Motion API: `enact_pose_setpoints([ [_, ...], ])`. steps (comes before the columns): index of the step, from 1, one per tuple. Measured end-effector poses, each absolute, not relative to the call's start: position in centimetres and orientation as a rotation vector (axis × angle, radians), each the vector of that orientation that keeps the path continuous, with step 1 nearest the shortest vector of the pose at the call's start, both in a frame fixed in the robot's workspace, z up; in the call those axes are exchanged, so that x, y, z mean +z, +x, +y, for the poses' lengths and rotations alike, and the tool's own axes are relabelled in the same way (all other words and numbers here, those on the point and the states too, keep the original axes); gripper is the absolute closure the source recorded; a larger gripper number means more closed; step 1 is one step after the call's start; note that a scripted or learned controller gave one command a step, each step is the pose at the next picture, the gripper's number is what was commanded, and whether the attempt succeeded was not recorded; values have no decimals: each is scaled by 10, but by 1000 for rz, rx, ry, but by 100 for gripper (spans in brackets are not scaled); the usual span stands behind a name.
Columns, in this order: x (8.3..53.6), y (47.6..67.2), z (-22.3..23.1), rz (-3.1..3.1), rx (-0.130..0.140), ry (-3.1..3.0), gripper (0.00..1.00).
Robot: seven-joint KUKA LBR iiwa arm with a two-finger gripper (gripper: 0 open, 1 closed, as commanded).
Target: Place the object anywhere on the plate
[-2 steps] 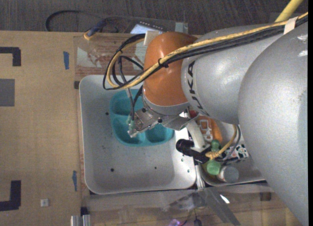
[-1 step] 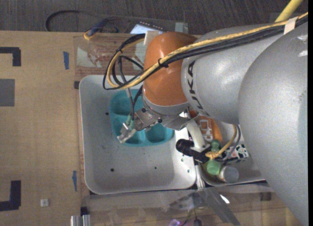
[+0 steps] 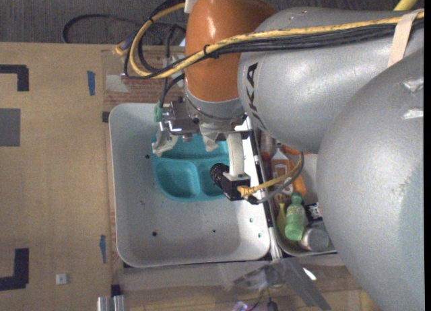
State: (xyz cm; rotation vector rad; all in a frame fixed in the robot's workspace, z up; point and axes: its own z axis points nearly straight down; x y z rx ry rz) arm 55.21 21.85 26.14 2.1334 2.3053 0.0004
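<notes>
Camera view looks down on two white bins, and you can see the big grey arm point(image 3: 323, 67) coming in from the right with its orange band point(image 3: 219, 40) up high. The claw point(image 3: 188, 145) hangs over the blue-green plate point(image 3: 182, 180), which lies flat near the top of the left bin point(image 3: 131, 195). Its two pale fingers point(image 3: 161, 143) are spread wide apart above the plate's top edge. Between them you see just the plate's own color, so the claw has hold of nothing you can make out. The plate has little walls that split it into parts. In the right bin point(image 3: 286, 248), partly hidden under the arm, lie a green bottle point(image 3: 294, 217), a grey can point(image 3: 315, 239) just beside it, and some orange things point(image 3: 296, 185). You cannot tell which of these is the one meant for the plate.
</notes>
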Motion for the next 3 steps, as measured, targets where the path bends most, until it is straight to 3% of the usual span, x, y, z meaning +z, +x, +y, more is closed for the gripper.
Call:
enact_pose_setpoints([
  [1, 271, 552, 221, 2309, 0, 2128, 100],
  [2, 166, 494, 213, 2397, -2, 2033, 100],
  [3, 89, 481, 204, 2039, 10, 2390, 100],
])
